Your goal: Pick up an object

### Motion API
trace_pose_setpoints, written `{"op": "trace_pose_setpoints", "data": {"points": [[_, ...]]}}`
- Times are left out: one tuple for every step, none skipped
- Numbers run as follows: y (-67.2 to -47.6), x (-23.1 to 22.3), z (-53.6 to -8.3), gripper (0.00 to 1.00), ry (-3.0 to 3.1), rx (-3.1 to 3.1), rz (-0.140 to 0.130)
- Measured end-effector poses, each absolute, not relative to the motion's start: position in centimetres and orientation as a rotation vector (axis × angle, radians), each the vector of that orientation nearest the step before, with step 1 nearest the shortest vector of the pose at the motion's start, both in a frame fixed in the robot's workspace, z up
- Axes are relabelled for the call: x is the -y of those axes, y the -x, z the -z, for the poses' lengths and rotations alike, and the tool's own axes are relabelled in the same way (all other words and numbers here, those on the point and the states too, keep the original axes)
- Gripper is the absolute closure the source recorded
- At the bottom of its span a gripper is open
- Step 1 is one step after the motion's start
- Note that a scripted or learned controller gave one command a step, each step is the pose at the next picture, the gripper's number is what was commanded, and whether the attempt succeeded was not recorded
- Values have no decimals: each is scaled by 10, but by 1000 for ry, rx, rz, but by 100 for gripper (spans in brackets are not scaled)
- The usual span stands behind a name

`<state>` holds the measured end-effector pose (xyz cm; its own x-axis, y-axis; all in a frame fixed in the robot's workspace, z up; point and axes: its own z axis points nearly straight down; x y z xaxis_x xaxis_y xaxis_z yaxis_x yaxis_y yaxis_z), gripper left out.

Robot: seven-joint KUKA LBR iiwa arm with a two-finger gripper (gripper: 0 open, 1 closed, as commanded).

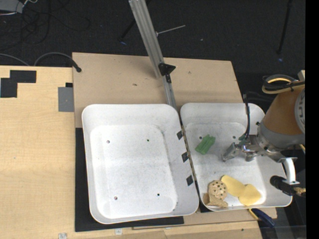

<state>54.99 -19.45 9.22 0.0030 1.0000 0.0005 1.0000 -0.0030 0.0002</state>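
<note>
The right bin [219, 114] holds a small green block [205, 144] near its middle left. At its front lie a yellow banana-shaped piece [242, 190] and a tan perforated cookie-like piece [217, 190]. My gripper [228, 155] reaches in from the right and hangs over the bin's middle. It sits just right of the green block and apart from it. Nothing shows between its metal fingers [232, 151].
The left bin [132, 161] sits beside the right one, joined by black clips [184, 157]. A slanted aluminium rail [149, 39] rises behind the bins. The arm's orange band [284, 114] and grey wrist overhang the right bin's right edge.
</note>
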Motion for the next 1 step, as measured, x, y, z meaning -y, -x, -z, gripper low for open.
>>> {"op": "trace_pose_setpoints", "data": {"points": [[-550, 195, -102, 100, 2229, 2212, 1]]}}
